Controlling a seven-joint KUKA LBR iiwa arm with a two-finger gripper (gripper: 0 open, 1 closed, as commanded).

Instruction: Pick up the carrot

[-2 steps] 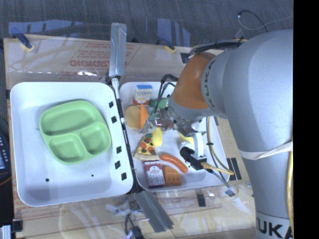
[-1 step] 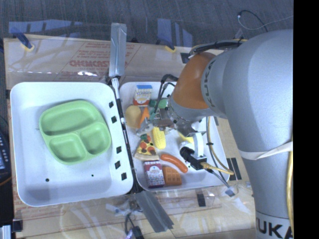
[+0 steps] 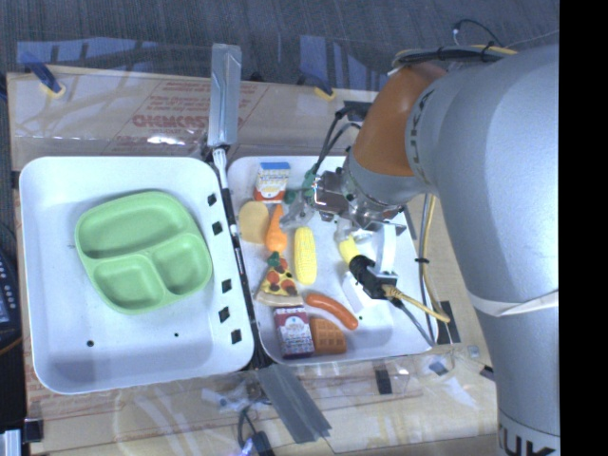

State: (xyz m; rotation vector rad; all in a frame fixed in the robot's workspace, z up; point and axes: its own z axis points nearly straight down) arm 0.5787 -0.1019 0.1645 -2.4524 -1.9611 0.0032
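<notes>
Grey arm (image 3: 494, 207) bends over right bin (image 3: 399, 335), claw (image 3: 313, 198) near carrot (image 3: 275, 228).

place: robotics lab, as I read it | evidence: my bench (image 3: 114, 112) is wrapped in taped clear plastic | two white bins (image 3: 57, 350) on it | toy food (image 3: 304, 255) in one bin | grey carpet floor (image 3: 285, 8)

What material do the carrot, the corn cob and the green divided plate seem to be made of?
The carrot looks like moulded plastic toy food: an even orange with a smooth surface. The corn cob also seems plastic, uniformly pale yellow with a faint sheen. The green divided plate appears to be matte plastic, one flat colour with soft rounded rims. Foam or rubber cannot be ruled out from this view.
</notes>
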